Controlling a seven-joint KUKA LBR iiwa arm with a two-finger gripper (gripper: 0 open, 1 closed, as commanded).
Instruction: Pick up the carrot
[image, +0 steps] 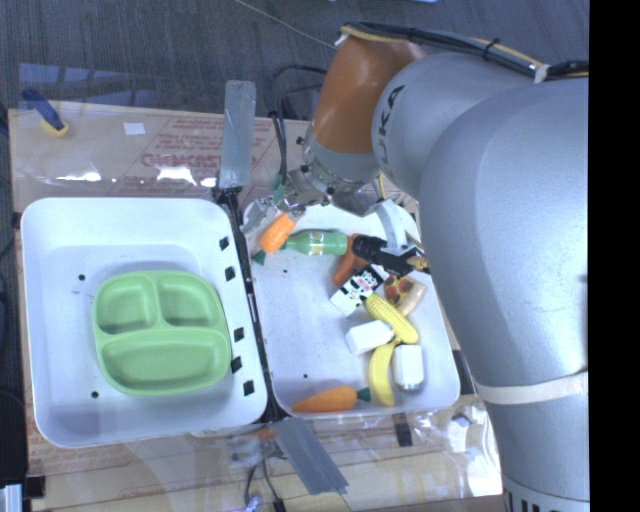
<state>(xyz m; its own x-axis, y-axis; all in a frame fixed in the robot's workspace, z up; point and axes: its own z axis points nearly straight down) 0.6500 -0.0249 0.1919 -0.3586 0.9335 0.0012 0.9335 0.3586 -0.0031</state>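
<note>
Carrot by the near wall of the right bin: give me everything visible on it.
The carrot is orange with a small green stem end on its right. It looks like smooth plastic and seems whole. It lies flat, nearly level across the view, along the near wall of the right bin. Its stem end sits next to the banana; contact cannot be told. The gripper is at the far end, apart from it.

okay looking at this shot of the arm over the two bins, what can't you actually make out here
- Gripper: in the camera view the wrist and orange band cover it, so whether its fingers are open or shut can't be read.
- Orange item at the gripper: too blurred to say if it is gripped or only touched.
- Right bin: its right side is hidden under the grey arm.
- Pile beside the corn cob: small black-and-white pieces too small to identify.
- Carrot: lies at the near wall, unhidden.
</note>
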